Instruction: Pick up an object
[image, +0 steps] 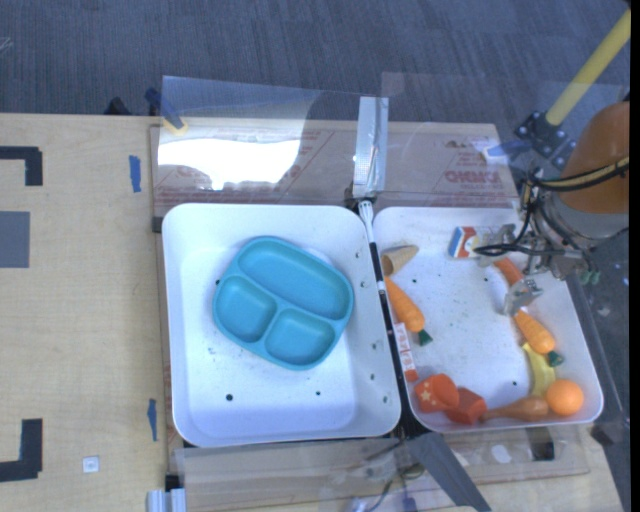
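Bench surface (70, 300) of pale wood carries two shallow white bins side by side. Left bin (200, 390) holds a blue divided plate (284, 302) with three compartments, lying flat near the bin's centre. Right bin (460, 330) holds the loose items. Arm (600, 165), grey with an orange band, enters from the right over the bin's upper right corner, trailing cables. Gripper (522, 292) sits low over the right side of the right bin, just above a carrot; how far the tool is open cannot be told, and no item is seen held in it.

Items in the right bin, by size:
- carrot (405, 306) lying along the left wall, green tip toward the centre;
- red block (448, 396) at the lower left, strawberry-like piece against it;
- second carrot (533, 333) near the right wall, just below the gripper;
- orange ball (565, 398) in the lower right corner, touching a yellow banana (540, 370);
- tan wedge (398, 258) at the upper left;
- small red, white and blue carton (461, 242) near the top edge.
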